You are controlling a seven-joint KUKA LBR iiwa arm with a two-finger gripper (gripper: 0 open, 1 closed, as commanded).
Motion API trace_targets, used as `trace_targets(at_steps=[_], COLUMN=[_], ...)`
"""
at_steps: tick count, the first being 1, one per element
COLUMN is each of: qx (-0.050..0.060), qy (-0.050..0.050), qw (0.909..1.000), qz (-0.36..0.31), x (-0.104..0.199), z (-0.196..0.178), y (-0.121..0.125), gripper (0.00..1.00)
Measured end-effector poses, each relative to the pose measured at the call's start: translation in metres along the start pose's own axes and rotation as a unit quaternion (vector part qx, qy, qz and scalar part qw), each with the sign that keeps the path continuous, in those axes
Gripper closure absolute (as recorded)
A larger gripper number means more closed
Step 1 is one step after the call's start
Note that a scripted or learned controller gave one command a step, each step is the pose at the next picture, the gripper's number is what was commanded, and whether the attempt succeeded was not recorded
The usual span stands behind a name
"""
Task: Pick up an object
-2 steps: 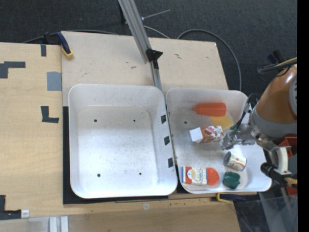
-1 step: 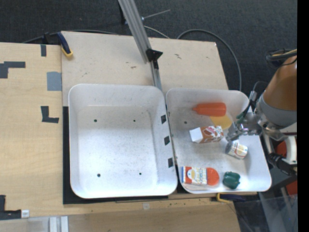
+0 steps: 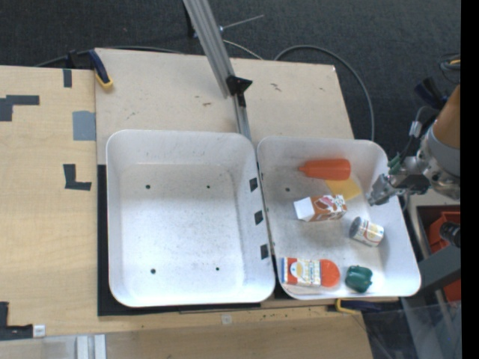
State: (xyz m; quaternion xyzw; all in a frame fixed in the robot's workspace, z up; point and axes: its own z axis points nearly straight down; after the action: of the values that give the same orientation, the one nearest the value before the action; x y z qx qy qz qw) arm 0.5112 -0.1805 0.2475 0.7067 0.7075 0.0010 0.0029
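Plywood bench [image 3: 187, 96] was seen from above, set on dark carpet [image 3: 359, 13], with grey and black tape patches [image 3: 84, 125] stuck on a pale board at the left. Two shallow white bins were laid side by side on it: the left bin [image 3: 179, 215] and the right bin [image 3: 389, 268]. A metal rail [image 3: 213, 40] was slanted down from the top toward the seam between them.

In the right bin were scattered an orange carrot-shaped piece [image 3: 326, 169], a red and white packet [image 3: 308, 273], a small brown carton [image 3: 322, 208], a can [image 3: 367, 232] and a green item [image 3: 358, 277]. The gripper [image 3: 380, 188] was held over the bin's right edge, just right of the carton and above the can, touching neither. Whether its jaws were spread or pressed together could not be told.
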Motion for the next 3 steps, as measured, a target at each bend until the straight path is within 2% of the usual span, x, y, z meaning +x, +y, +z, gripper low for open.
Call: trace_targets(at_steps=[1, 2, 3], qx=[0.001, 0.004, 0.004], qy=[0.001, 0.002, 0.002], qw=[1.0, 1.0, 1.0], qz=[0.0, -0.002, -0.003], x=[0.0, 0.053, 0.107], z=[-0.036, -0.018, -0.018], y=[0.001, 0.0, -0.009], gripper=[1.0, 1.0, 1.0])
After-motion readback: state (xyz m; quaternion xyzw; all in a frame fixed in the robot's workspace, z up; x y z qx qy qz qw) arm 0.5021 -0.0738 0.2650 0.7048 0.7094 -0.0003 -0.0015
